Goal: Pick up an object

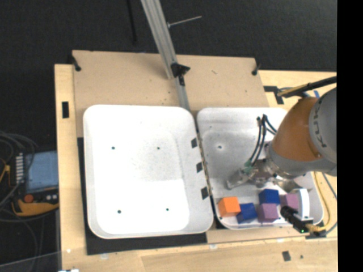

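Blocks sit in right bin (227,132), near edge: orange block (229,205) at left, blue block (247,212) just beside it, purple block (267,212) next, 2nd blue (270,196) behind, 2nd purple (292,200) at right. Hand (245,178) hangs over bin floor, just behind blocks, nothing seen in it; open/clenched: can't tell. Left bin (142,169) alongside on table (170,78).

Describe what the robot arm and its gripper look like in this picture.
The arm is a thick, rounded grey body with a broad orange band above the wrist. Thin black cables loop down its side toward the wrist, with a small green bit near their lower end. The gripper is a dull grey metal piece, lying over the right-hand shallow white bin.
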